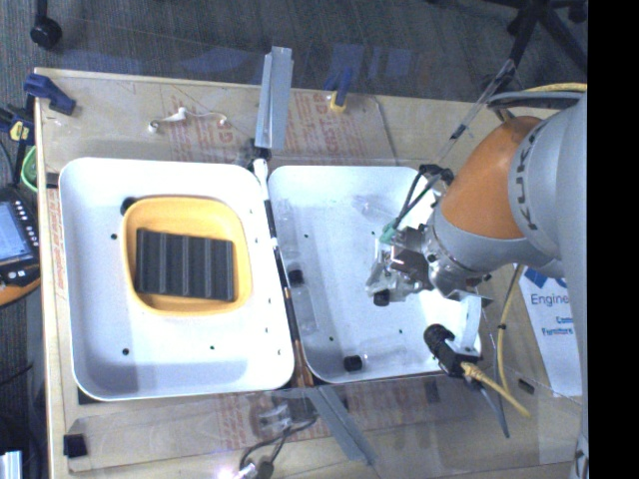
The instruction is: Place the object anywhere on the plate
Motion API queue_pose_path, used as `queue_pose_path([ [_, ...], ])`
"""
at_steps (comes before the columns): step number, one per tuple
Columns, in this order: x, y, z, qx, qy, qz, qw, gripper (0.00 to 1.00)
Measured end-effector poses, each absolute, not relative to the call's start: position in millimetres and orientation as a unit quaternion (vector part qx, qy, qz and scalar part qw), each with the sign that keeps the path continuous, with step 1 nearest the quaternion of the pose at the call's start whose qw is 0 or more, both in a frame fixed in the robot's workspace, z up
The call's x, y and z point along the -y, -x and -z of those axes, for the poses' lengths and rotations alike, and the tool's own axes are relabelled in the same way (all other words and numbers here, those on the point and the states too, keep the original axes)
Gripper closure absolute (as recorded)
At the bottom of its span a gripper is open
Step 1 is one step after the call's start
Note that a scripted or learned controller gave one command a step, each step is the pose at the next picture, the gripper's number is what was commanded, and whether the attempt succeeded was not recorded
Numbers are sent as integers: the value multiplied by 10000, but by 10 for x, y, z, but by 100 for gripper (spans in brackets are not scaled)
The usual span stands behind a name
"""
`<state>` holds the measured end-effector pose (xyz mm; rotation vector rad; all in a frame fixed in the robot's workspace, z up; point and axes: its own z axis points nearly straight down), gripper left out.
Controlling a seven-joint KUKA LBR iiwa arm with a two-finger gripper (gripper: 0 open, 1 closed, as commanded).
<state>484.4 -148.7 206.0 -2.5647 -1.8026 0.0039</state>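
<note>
Camera view, looking down at a slant on both bins.

Left bin (85,267): holds a yellow plate (186,220), squarish with rounded corners, sitting slightly toward the far side of the bin. On the plate lies a dark ribbed rectangular object (186,265), flat, well inside the rim. It reads as a grille or slatted block; I cannot name it more closely.

Right bin (329,228): white floor mostly bare. A small dark piece (351,363) sits by the near wall, and another small dark bit (294,275) lies against the left wall. Too small to identify.

Arm (519,198): grey with orange band, reaching in from the right, wrist over the right side of the right bin. Gripper (389,282) is low over the bin floor, well apart from the plate.

Task progress, as a judgement: if the ribbed object is the task's thing, the placing looks done, since it rests fully on the plate with nothing touching it. What is left would then be little more than the arm clearing off. If the task's thing is instead one of the small pieces in the right bin, nothing is yet placed. I lean to the first.

Claw: the fingers are lost in a clutter of metal and cable at the wrist. I cannot tell whether they stand apart or together, nor whether anything sits between them.
</note>
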Motion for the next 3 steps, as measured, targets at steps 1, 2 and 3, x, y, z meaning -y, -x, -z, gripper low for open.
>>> queue_pose_path([
  [1,647,-5670,-2535,5668,8239,-16,21,100],
  [2,-203,-5745,-2102,6080,7940,-28,26,100],
  [3,-201,-5745,-2103,6079,7940,-28,27,0],
])
